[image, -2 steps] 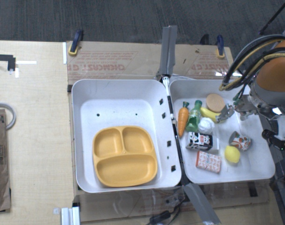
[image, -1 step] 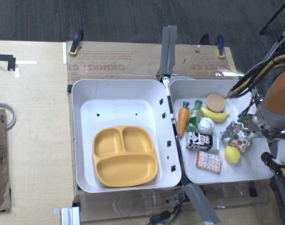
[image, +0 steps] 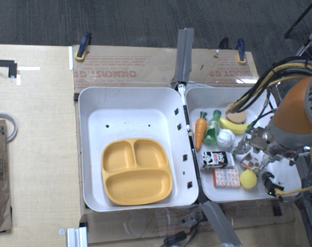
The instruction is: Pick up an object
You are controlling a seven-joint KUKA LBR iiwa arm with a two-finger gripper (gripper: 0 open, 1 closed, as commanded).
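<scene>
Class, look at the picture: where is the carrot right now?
The carrot lies in the right bin, near that bin's left wall, just left of the green bottle and above the small milk carton.

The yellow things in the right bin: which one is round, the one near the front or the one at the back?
The yellow ball near the front edge of the right bin is the round one. The banana at the back is long and curved.
</scene>
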